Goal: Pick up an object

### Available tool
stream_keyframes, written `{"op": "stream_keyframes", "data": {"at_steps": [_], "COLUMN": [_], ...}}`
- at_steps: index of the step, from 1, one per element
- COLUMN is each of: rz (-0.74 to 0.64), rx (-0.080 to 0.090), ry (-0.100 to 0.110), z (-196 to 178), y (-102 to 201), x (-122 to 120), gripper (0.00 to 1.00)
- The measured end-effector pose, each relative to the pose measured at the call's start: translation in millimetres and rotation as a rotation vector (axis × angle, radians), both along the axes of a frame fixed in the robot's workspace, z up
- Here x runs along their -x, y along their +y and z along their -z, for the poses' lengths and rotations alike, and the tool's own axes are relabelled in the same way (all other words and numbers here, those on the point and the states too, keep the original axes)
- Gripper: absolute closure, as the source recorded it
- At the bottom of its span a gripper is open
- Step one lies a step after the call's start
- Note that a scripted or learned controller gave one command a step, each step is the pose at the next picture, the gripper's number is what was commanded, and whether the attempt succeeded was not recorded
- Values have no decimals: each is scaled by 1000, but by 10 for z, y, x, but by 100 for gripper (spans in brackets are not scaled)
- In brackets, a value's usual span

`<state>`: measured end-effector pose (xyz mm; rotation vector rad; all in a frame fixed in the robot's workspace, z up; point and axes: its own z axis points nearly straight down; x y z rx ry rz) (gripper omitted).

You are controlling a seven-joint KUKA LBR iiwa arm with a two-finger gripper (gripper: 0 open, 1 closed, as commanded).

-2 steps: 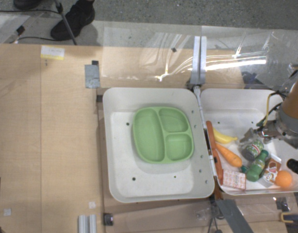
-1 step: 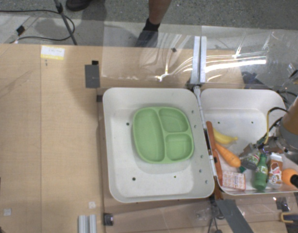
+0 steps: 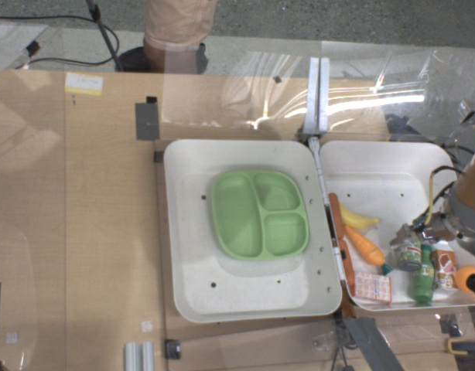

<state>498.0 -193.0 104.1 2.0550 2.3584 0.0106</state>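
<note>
Green bottle lies among clutter in the right bin; jaws hover above it, aperture indiscernible.

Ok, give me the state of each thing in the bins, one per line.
Green divided plate: flat in the left bin, compartments bare.
Carrot: lying on its side in the right bin.
Banana: lying flat behind the carrot.
Green bottle: lying on its side.
Tool: low over the right bin's clutter.
</note>
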Motion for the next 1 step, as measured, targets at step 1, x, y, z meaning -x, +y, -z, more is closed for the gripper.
{"op": "stream_keyframes", "data": {"at_steps": [1], "rz": [117], "rx": [-4], "ry": [8], "z": [-594], "y": [527], "x": [-465], "gripper": [100]}}
